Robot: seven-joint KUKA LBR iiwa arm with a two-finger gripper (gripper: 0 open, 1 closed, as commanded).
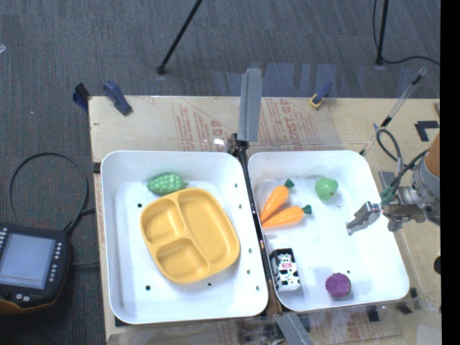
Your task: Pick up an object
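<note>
Right now the claw (361, 218) hangs over the right side of the right bin (374, 171); whether it is wide or narrow I cannot tell, and nothing sits in it. No target is named. The purple ball (338, 284) lies below it and slightly to its left, the green apple (327, 188) up and to its left, the two carrots (279, 208) farther left, the cow-print box (287, 270) down-left by the bin wall. Likely trouble: coming straight down from here meets bare floor between objects, and the round ball or apple could roll off a glancing finger.

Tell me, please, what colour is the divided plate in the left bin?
Yellow; the plate shows clearly in the camera view.
</note>
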